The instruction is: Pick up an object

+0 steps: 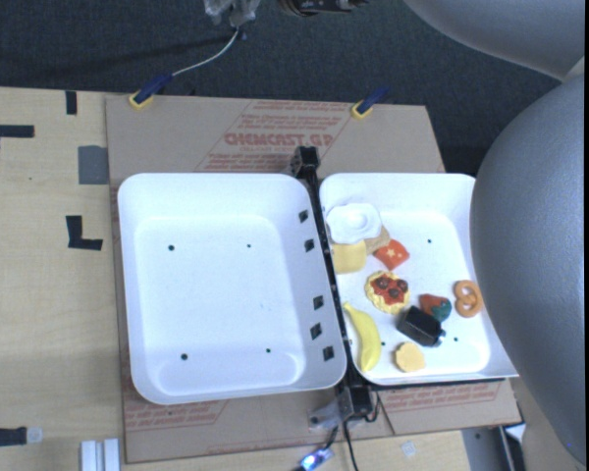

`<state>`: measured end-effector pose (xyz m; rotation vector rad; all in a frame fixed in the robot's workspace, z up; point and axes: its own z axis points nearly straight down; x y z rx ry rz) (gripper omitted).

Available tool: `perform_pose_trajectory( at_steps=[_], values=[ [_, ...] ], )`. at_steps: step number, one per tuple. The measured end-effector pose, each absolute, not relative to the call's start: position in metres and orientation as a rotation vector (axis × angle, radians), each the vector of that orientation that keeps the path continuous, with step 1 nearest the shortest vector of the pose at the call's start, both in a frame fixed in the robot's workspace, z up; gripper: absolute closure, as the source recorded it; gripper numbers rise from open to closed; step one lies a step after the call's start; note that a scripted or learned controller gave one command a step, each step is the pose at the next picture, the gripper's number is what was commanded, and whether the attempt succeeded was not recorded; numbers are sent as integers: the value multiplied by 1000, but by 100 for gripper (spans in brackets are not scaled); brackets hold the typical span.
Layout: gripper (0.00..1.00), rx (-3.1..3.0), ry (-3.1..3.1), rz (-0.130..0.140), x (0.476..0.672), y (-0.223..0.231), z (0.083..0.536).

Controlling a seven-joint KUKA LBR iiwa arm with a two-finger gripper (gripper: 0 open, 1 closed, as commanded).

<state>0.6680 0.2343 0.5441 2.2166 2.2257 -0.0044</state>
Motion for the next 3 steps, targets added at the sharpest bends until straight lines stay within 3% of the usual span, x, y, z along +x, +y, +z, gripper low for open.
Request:
perform_pose_trajectory(
  at_steps=[1,2,3],
  values=[
    [0,2217,2226,-5,668,234,544],
    [100,2214,2228,-7,668,235,554],
    [0,2215,2228,-8,668,235,553]
  ],
)
